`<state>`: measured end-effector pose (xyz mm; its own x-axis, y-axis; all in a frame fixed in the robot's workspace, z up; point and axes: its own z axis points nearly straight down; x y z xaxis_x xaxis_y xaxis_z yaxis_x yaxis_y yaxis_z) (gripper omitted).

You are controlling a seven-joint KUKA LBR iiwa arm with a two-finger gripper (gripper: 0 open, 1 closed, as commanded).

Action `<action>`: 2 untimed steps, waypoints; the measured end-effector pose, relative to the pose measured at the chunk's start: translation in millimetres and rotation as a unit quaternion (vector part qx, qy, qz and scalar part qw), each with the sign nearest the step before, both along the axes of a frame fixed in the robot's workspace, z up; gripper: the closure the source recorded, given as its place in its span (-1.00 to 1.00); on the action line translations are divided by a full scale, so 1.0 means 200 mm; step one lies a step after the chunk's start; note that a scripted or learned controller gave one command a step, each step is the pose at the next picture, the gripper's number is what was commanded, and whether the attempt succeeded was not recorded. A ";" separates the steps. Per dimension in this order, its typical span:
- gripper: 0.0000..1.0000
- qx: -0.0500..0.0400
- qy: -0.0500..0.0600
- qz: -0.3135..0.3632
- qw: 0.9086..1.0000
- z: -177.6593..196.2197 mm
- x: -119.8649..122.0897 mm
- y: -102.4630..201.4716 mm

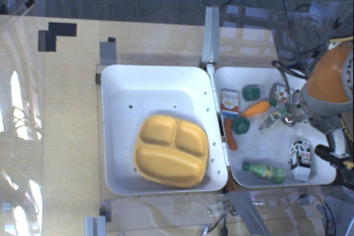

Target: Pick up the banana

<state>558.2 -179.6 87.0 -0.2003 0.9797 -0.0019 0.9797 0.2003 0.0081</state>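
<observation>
Evidently at the approach step: the gripper (278, 114) hangs low in the right bin (265, 146) beside the carrot (255, 109), its spread impossible to tell. Next it needs to centre over the banana.

Yellow divided tray (171, 151), orange carrot (255, 109), green bottle (265, 171), black-and-white cow-patterned carton (300, 156).

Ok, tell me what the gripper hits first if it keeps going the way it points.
Probably the round dark-green object: the gripper points toward the view's left, just below the orange carrot. Its height over the right bin's floor is unclear.
</observation>
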 end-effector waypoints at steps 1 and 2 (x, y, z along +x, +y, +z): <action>-1.00 -0.001 -0.001 -0.007 1.000 0.00 0.25 -0.11; 1.00 0.000 -0.001 -0.003 1.000 0.04 0.26 -0.10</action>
<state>609.9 -198.9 95.8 -0.1938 0.9810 -0.0032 0.9810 0.1938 0.0103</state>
